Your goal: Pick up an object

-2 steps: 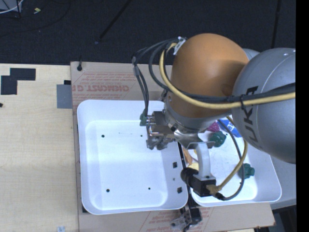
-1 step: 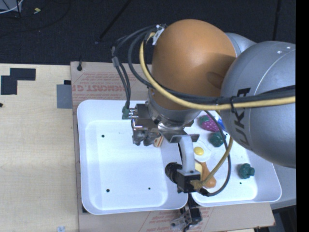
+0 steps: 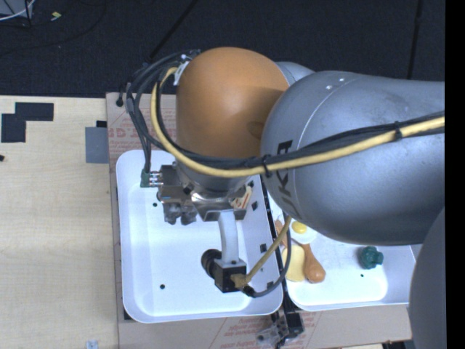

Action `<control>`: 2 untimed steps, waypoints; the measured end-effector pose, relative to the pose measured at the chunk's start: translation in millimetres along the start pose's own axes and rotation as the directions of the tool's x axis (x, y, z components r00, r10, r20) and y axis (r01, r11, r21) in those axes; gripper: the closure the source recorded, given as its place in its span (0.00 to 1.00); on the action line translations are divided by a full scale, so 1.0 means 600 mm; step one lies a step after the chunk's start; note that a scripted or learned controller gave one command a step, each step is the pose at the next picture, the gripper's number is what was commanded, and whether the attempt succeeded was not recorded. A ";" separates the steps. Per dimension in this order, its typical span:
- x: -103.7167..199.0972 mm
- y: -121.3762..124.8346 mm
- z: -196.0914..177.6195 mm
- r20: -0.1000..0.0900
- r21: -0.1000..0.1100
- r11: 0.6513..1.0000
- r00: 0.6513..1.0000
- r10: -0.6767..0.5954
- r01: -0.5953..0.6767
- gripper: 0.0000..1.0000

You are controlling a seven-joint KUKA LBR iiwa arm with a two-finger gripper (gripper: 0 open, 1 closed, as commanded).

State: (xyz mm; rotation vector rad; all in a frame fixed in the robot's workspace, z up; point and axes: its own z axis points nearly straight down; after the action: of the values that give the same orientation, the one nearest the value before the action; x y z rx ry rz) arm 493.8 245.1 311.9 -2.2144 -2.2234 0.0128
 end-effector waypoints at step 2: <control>-0.003 -0.006 -0.019 0.006 0.010 1.000 1.000 0.004 -0.004 1.00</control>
State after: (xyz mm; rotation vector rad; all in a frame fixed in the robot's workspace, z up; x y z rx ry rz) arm 490.2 243.2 323.1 -2.2171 -2.2170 0.0301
